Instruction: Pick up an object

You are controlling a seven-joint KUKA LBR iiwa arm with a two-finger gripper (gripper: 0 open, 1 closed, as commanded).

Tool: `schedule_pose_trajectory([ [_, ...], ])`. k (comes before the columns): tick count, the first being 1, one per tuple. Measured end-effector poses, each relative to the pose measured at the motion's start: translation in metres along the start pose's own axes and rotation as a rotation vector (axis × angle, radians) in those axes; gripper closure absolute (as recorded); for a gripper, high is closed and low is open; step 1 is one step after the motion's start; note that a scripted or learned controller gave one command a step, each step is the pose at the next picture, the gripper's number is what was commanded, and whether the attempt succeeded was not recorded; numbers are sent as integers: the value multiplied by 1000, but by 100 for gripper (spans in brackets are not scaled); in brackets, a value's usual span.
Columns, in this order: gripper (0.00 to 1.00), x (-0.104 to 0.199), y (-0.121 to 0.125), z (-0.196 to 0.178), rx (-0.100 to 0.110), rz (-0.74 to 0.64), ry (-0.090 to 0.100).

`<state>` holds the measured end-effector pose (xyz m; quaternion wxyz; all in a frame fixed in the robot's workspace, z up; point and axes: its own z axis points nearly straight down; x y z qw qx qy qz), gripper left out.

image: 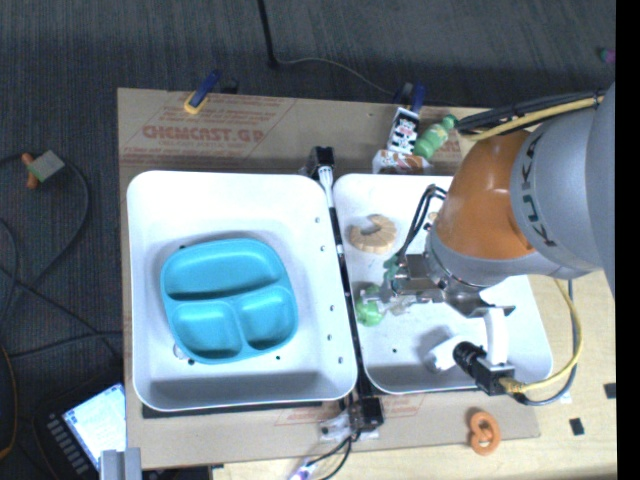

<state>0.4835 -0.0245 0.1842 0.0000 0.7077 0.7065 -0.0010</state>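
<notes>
Grey arm with orange band (500, 203) reaches over the right white bin (540, 353). Its gripper (385, 293) sits low by that bin's left wall, fingers pinching a small green rounded object (368, 313). A blue three-compartment plastic tray (228, 301) lies centred in the left white bin (150, 228).
</notes>
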Motion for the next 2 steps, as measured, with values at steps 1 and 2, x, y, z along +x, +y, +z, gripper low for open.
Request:
schedule_pose_trajectory([
  [1,100,42,24,0,1,-2,1],
  [2,100,-19,0,0,1,-1,0],
])
